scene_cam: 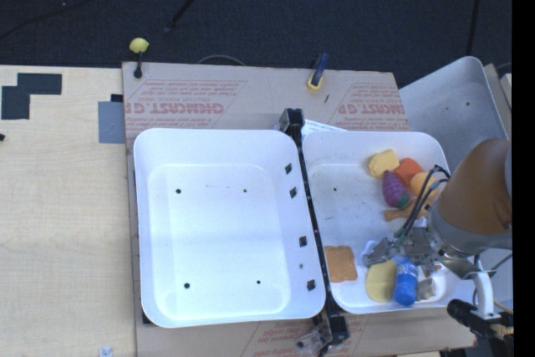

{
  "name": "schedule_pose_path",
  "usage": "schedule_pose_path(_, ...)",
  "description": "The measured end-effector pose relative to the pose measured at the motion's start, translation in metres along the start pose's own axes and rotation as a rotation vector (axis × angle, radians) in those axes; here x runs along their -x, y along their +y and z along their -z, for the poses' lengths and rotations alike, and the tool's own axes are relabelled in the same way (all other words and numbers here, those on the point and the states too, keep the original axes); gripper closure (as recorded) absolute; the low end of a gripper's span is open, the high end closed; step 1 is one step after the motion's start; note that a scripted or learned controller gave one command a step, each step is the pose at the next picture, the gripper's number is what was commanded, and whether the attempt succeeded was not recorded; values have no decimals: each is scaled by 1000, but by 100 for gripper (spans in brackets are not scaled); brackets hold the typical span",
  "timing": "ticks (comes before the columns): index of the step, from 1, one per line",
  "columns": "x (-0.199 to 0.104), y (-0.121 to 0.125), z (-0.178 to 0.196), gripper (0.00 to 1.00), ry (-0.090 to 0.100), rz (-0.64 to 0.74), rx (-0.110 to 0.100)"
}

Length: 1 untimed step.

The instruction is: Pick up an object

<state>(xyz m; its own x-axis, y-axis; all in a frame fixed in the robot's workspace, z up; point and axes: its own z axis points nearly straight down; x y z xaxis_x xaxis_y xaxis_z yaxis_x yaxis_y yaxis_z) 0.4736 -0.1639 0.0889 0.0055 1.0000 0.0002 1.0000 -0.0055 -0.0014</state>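
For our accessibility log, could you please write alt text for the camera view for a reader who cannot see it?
The arm's gripper is low over a cluster of small toys in the right white bin: a blue bottle, a yellow piece, a tan slice and a purple item. The left white bin lies beside it on cardboard.

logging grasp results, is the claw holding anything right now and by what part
Cannot be told: the claw is low among the toys in the right bin, with nothing visibly gripped.

Bench point(58, 205) bears two white bins point(217, 226).
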Motion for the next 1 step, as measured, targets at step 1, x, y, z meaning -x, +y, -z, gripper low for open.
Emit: schedule_pose_path(1, 14, 53, -1, 0, 7, 8, -2)
